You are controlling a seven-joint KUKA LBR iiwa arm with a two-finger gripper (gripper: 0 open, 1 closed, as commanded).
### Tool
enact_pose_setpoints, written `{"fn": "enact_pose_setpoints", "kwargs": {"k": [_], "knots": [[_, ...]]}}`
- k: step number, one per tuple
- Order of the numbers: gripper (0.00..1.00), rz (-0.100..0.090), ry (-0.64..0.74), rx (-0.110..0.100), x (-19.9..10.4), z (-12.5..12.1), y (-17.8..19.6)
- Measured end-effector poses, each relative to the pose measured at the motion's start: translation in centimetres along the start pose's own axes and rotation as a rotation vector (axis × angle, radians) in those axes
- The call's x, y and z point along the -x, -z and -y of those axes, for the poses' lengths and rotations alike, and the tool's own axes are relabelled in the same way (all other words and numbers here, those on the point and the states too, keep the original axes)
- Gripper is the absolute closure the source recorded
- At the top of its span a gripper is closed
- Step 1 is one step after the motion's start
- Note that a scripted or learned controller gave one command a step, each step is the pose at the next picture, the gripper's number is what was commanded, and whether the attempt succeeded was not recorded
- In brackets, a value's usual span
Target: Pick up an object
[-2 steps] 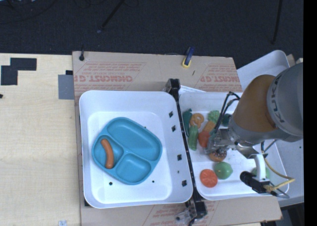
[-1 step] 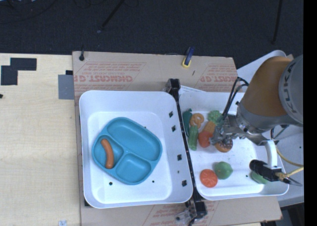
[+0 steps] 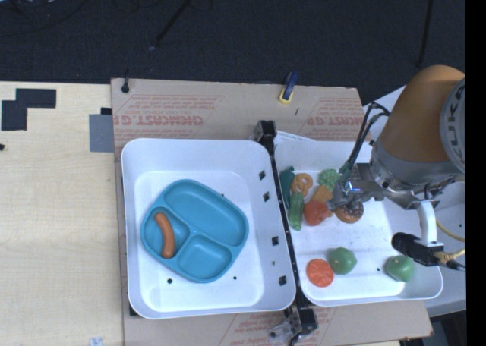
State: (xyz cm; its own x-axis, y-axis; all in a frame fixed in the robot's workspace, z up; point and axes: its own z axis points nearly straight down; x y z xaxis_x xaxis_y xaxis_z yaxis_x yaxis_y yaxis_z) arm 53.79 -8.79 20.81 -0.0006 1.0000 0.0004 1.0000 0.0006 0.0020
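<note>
My gripper point(image 3: 345, 199) hangs low over the right bin point(image 3: 372, 291), near its middle. Its tip is close above a brown round piece point(image 3: 351, 215) and beside a red tomato-like piece point(image 3: 315, 213) and an orange carrot piece point(image 3: 321, 193). The wrist hides where the tip meets them. Around it lie a green cucumber point(image 3: 286, 183), an orange ring point(image 3: 303, 182), a broccoli piece point(image 3: 329, 177) and a green pepper point(image 3: 295, 213). Nearer the front lie a red-orange ball point(image 3: 320, 273), a green apple point(image 3: 343, 259) and another green piece point(image 3: 399, 267).
The left bin point(image 3: 144, 291) holds a blue divided plate point(image 3: 197, 229) with an orange sausage point(image 3: 164, 234) in its left section. A black divider point(image 3: 277, 215) separates the bins. The arm's orange band point(image 3: 424, 113) and a black cable part point(image 3: 416, 247) overhang the right bin's right side.
</note>
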Motion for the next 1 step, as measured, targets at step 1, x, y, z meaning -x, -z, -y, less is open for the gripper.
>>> {"fn": "enact_pose_setpoints", "kwargs": {"k": [1], "knots": [[1.0,0.0,0.0,-0.002,0.06,-0.04,2.03]]}}
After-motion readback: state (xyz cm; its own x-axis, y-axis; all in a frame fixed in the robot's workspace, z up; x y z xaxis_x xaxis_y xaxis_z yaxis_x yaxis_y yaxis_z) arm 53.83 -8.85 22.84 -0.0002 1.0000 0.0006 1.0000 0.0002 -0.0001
